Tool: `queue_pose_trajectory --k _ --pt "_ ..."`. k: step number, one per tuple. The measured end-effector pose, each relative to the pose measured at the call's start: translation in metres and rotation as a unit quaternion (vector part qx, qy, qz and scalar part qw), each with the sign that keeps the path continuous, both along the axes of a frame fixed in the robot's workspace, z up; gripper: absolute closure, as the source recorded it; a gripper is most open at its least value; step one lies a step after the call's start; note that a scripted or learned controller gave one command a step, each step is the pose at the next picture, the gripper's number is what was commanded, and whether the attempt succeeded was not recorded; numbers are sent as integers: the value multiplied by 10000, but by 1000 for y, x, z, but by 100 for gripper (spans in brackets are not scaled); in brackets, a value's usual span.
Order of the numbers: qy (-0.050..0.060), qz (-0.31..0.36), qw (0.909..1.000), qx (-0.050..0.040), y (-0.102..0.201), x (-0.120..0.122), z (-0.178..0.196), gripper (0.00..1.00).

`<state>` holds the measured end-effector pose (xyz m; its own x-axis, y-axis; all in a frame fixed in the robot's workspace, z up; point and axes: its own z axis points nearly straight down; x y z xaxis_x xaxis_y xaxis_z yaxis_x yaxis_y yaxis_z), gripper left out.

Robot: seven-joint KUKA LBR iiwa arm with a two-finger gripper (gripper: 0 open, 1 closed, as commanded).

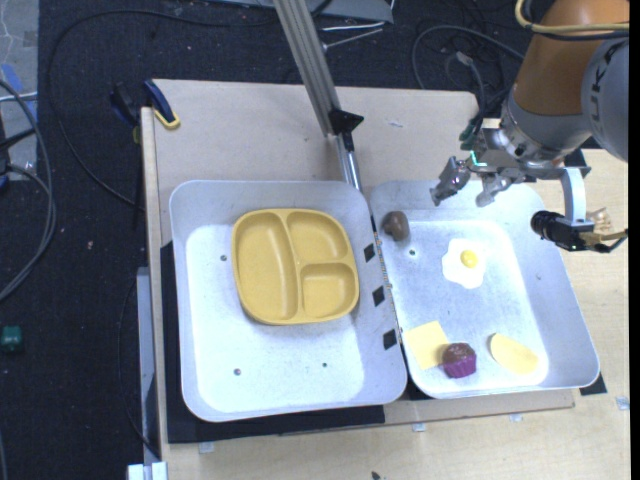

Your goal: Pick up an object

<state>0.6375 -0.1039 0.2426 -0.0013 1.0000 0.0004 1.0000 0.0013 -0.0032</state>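
Two grey gripper fingers stand spread and bare above the right white bin — near the fried-egg toy.

Two shallow white plastic bins sit on the pale tan wooden counter, the left bin faintly speckled with dark dots. In it lies a mustard-yellow three-compartment plastic tray. The right bin holds a white fried-egg toy with a yellow yolk, a small brown rounded lump, a pale yellow square slice, a purple knobbly piece and a yellow oval piece. The metal-grey end effector hangs under an orange band.
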Motion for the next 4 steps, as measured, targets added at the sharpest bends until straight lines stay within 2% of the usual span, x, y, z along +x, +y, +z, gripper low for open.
queue_pose_trajectory --k 1,2,4 --pt "-17 2 10000 -2 0 1 2 0" --pt "4 -7 10000 -2 1 -6 -59 0" --pt "-8 -1 10000 -7 8 1 -152 0"
